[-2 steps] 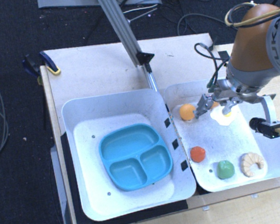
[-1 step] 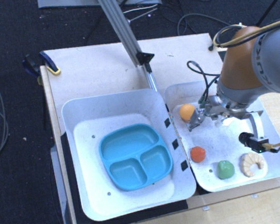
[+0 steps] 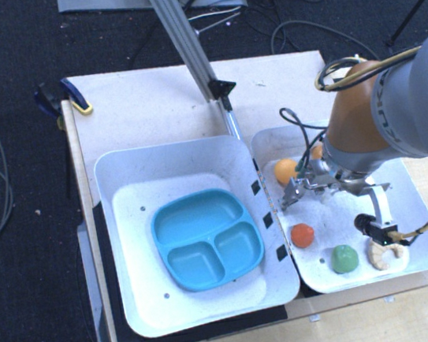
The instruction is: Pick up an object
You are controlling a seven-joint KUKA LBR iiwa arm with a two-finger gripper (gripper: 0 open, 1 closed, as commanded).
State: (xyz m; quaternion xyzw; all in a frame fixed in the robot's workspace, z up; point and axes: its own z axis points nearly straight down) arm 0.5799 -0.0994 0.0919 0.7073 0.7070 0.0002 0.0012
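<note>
Pale wooden bench across the middle of the frame, two shallow white bins side by side on it, left bin at centre-left, right bin at centre-right, small yellow-and-blue clamp at its upper-left corner.

Blue tray in left bin, orange ball, red ball, green ball in right bin

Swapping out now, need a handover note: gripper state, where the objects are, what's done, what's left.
Gripper: over the right bin, near its left wall; no object visibly held.
Right bin holds: orange ball beside the gripper, red ball, green object, pale object at the front.
Left bin holds the blue divided tray.
Done: nothing lifted.
Left: grasp and lift one object.
</note>
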